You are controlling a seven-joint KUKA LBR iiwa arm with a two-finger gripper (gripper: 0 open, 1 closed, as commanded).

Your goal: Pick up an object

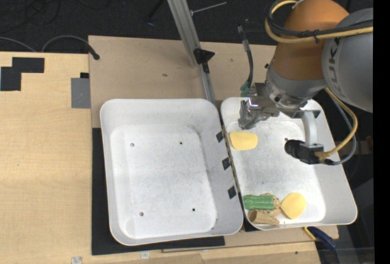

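A pale yellow oval object (244,141) lies near the upper left of the right bin (329,208). My gripper (248,119) hangs just above it, at its far edge, coming down from the grey and orange arm. At the bin's front edge lie a green ridged object (259,201), a tan piece (265,216) and a yellow round object (294,205), close together.
The left bin (161,171) sits beside the right one, with black clips on the shared wall. A slanted aluminium rail (183,19) rises behind the bins. A black cable fitting (308,152) hangs over the right bin's middle.
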